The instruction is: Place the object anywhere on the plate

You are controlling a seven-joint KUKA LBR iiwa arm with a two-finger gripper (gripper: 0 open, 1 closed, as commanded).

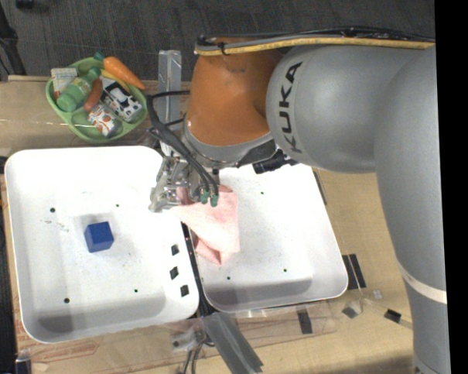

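A small blue cube [99,235] sits in the left bin [32,183], on the white floor toward the bin's left-middle, well apart from every wall. It is a solid, saturated blue, with a slightly lighter top face and darker sides, its edges turned a little askew to the bin's walls. Nothing touches it.

The gripper [178,194] hangs over the seam between the two bins, near their far edge, well apart from the cube. It is a tangle of metal parts and dark cables under the arm's orange band [226,90], and whether the claw is spread or pressed together cannot be told from this slant.

Just below and to the right of the gripper lies a pink, flat, crumpled-looking thing [220,229], possibly a cloth or a thin plate, resting in the right bin [299,249] against its left wall; its upper end reaches up under the gripper.

Beyond the left bin, on the wooden bench [359,208], stands a green bowl [64,112] holding toy foods, among them an orange carrot [120,69] and a green bottle-shaped piece [75,92].
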